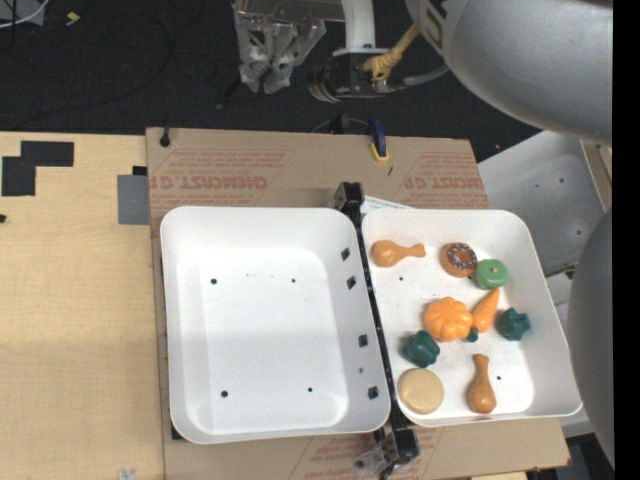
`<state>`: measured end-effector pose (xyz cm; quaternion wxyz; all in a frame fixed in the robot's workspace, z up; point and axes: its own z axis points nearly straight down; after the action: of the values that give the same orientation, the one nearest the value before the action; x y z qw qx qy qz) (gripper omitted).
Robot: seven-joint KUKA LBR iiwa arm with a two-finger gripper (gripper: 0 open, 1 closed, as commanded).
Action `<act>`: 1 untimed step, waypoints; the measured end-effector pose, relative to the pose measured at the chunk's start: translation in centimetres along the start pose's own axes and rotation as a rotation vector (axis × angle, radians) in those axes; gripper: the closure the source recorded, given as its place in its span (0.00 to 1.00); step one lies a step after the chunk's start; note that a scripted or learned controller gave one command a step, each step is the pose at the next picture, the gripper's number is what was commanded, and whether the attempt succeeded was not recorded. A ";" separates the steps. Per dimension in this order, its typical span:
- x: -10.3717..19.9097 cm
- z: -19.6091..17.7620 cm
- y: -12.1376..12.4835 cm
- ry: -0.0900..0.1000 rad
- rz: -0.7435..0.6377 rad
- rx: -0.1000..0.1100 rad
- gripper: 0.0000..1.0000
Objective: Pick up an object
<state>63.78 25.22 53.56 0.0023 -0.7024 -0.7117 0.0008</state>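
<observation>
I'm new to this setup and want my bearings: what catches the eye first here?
The cluster of bright toy foods in the right bin: an orange pumpkin at its middle, a sprinkled donut and a green apple near the far side. Above the bins, the tool hangs at the top edge.

- flat brown cardboard sheet (300,168) with red letters, lying under the bins
- light wooden bench top (70,318)
- small blue clip (380,140) at the cardboard's far edge
</observation>
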 end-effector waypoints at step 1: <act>-0.7 -0.1 0.1 -0.004 0.009 0.000 0.00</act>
<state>63.88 24.48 53.69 0.0009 -0.7057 -0.7085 0.0020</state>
